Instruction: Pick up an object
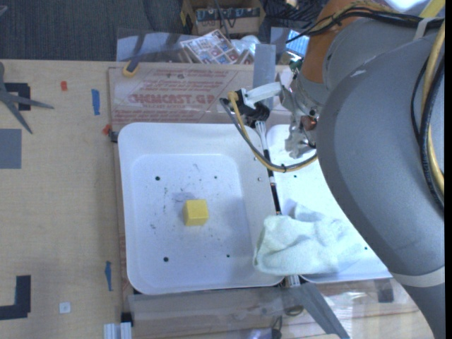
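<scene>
Clearly the tool [296,143] hangs over the far end of the right bin [304,182], its spread impossible to judge and nothing seen in it. A white cloth [300,246] lies nearer; the yellow block [196,212] sits mid left bin [141,154]. Approach phase, I judge: next, choose a target and descend.
</scene>
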Robot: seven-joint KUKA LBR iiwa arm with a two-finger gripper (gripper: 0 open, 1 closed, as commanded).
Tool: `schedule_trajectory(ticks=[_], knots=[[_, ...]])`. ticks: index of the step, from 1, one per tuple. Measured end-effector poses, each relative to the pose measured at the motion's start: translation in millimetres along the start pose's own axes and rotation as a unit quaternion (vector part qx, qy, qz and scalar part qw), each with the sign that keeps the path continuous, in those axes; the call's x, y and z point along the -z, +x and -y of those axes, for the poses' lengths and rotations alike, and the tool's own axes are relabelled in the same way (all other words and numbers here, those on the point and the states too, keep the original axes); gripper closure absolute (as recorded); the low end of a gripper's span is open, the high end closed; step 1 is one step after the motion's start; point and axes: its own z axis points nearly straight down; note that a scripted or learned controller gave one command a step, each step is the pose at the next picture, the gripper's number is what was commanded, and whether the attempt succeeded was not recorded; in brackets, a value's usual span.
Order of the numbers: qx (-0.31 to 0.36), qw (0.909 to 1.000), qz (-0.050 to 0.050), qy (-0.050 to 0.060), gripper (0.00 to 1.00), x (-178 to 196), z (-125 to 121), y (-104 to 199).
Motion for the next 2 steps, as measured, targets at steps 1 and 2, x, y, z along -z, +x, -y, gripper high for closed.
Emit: schedule_trajectory(ticks=[1, 2], knots=[[0.001, 1.0, 0.003, 0.001, 1.0, 60, -73, -82], [0.003, 1.0, 0.001, 0.0, 1.0, 34, -40, -37]])
